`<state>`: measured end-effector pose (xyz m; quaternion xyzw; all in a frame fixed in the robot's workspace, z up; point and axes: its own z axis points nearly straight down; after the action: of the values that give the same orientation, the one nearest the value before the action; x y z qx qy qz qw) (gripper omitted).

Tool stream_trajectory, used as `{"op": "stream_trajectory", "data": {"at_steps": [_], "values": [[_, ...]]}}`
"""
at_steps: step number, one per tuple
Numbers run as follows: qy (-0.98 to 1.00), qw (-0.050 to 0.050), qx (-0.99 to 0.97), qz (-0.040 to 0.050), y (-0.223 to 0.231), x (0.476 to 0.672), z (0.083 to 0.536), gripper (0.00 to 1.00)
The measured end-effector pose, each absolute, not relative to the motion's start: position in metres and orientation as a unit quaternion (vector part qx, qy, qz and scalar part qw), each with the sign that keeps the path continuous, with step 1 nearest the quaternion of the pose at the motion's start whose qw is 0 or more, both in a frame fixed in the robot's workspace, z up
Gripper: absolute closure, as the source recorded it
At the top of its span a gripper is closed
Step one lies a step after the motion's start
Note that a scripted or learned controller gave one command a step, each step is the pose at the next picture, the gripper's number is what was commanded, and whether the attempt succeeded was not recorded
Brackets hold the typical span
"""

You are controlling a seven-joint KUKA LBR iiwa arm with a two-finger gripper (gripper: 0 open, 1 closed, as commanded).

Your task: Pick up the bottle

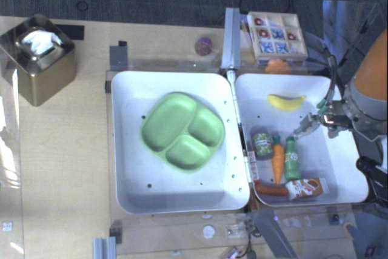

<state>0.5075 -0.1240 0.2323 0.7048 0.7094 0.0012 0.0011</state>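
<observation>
One green bottle [292,159] lies in the right bin [345,185], touching the carrot [277,164] on its left. Our gripper [307,125] hovers just above it, fingers spread and holding nothing. We advise lowering astride the bottle's body, clear of the carrot.

So the arm [371,85] is a chunky grey thing with a fat rounded orange band, then darker grey-black hardware below it. Gripper [305,125] end is slim pale metal, and there's a tiny green-and-red spot near the wrist
</observation>
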Motion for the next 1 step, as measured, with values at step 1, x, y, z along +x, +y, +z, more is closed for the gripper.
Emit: {"op": "stream_trajectory", "data": {"at_steps": [1], "values": [[0.656, 0.003, 0.755, 0.0029, -0.1306, 0.5067, 0.1252, 0.00]]}}
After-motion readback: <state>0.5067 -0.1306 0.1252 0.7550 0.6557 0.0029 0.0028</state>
